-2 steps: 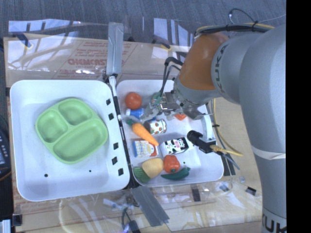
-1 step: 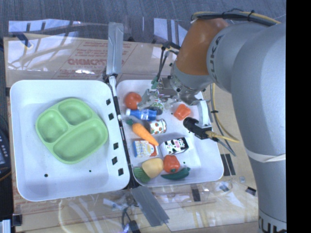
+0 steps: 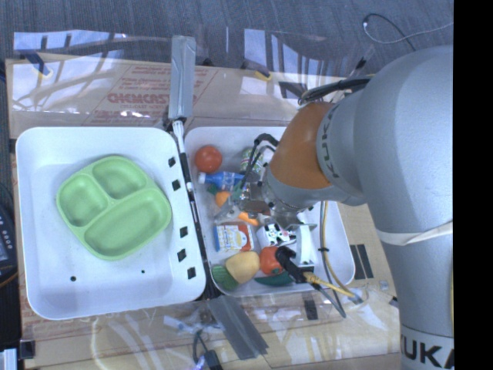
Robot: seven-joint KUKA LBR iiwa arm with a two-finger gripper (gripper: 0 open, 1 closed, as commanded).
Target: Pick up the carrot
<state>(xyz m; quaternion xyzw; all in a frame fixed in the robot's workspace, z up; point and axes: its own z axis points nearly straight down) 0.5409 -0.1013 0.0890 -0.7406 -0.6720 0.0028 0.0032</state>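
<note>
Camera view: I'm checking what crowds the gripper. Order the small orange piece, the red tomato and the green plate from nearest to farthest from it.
From the gripper:
1. Small orange piece, just left, right bin.
2. Red tomato, up-left, same bin's far corner.
3. Green plate, left bin.

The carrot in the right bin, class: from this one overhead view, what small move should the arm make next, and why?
Probably a short, slow descent over the carrot. The gripper hangs low in the right bin right beside that small orange piece, with the blue bottle and the printed packet crowding it. The wrist hides the contact, so a grasp cannot be confirmed.
</note>
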